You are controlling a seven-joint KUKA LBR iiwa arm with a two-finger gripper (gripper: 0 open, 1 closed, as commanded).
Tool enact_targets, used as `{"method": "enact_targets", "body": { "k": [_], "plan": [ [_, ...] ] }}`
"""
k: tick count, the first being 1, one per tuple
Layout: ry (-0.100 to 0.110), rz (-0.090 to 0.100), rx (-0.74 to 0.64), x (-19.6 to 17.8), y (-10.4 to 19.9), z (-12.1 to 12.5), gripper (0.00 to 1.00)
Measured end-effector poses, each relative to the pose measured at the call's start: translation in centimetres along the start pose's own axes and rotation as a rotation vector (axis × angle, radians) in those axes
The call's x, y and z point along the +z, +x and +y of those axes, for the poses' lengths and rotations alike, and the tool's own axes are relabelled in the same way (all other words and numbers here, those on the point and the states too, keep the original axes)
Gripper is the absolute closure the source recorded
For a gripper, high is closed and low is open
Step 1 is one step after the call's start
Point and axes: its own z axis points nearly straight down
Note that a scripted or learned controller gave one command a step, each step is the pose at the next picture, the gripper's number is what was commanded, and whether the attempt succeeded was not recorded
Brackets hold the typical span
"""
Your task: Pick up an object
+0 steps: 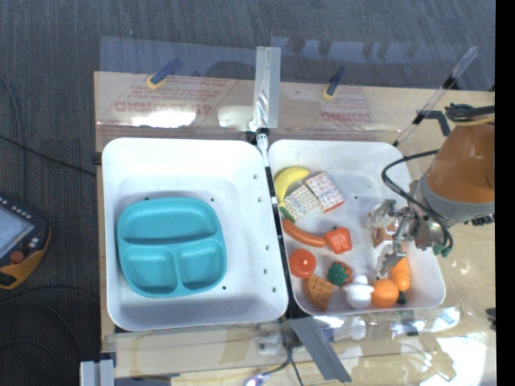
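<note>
In the camera view, the gripper (392,244) is hanging low in the right bin (360,161), its grip unreadable. Just beside it, an orange toy (400,273) is lying, probably light, hard, slippery plastic; pinching across its middle suits.

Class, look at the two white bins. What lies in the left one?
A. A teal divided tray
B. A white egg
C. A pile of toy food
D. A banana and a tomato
A: a teal divided tray lies in the left bin, while the toy food, such as the banana, sits in the right bin.
</note>
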Motion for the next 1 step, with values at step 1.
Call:
{"method": "enact_targets", "body": {
  "k": [1],
  "plan": [
    [-0.005, 0.003, 0.015, 1.09, 0.60, 6.26, 0.00]
  ]
}}
